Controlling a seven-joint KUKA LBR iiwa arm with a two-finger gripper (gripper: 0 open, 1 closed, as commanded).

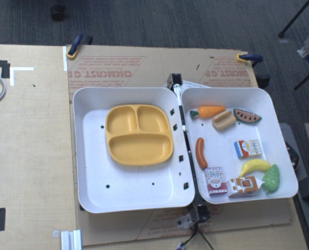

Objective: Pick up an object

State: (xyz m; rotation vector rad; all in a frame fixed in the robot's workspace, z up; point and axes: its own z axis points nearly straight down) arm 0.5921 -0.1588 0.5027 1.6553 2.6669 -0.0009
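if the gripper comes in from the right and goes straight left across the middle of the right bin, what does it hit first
Likely the bin's right wall if it travels low; above that, the small carton, then the sausage. Height is unclear from this view.

Bench bears cardboard sheet; two white bins atop.

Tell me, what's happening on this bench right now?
Nothing is being handled at this moment. Two white bins sit side by side: the left bin holds a yellow divided plate, and the right bin holds toy food, including a carrot, sausage, banana and watermelon slice, all waiting to be picked.
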